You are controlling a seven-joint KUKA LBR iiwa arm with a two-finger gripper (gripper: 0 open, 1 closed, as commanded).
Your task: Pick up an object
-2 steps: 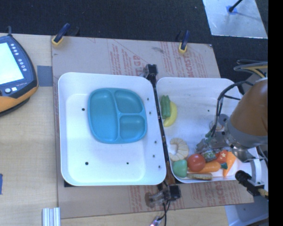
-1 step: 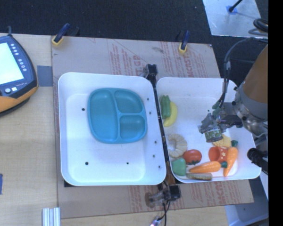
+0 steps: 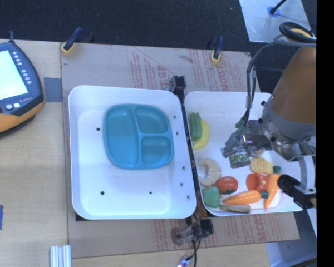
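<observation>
end effector (image 3: 237, 147) (finger state: cannot tell) low in right bin (image 3: 222, 107) among toy foods.

A pile of small plastic toy foods lies in the right-hand white bin (image 3: 222, 102). A green pepper-like piece (image 3: 195, 125) rests against a yellow banana-shaped piece (image 3: 202, 137) near the bin's left wall. Below them sits a pale, ridged, curled piece (image 3: 209, 171). Toward the front edge lie a round red tomato (image 3: 227, 184), a small green lump (image 3: 211, 196), an orange carrot (image 3: 244, 197) lying sideways, and a tan stick (image 3: 235, 208). Further right is a bumpy yellow corn piece (image 3: 261, 165).
</observation>
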